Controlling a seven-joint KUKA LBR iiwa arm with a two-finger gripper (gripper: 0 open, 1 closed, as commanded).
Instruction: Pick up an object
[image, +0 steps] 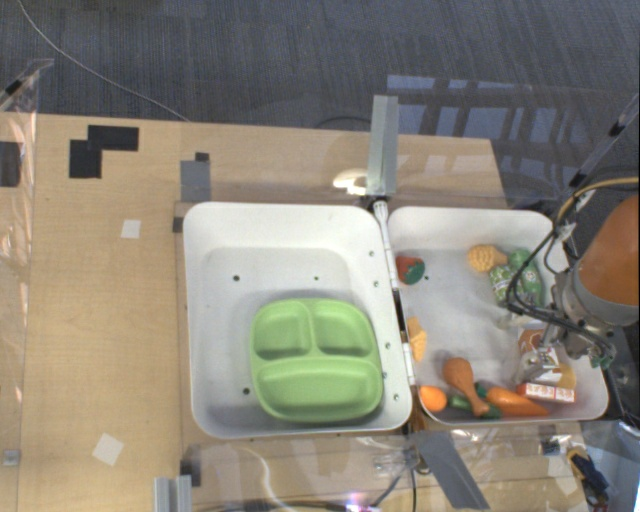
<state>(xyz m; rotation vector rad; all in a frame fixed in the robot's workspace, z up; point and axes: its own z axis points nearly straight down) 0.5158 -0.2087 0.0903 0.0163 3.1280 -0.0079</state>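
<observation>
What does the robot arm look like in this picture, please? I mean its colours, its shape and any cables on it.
The arm enters at the right edge as a rounded body with a broad orange band above a grey metal wrist section. Black cables loop from it over the right bin, and a thin yellowish cable curves above the orange part. The gripper below is dark and small, with details too blurred to describe.

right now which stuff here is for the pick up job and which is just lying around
For the job:
- claw
- drumstick
- carrot
- corn
- strawberry
- orange
- red and white box

Lying about:
- green plate
- left bin
- black patches
</observation>
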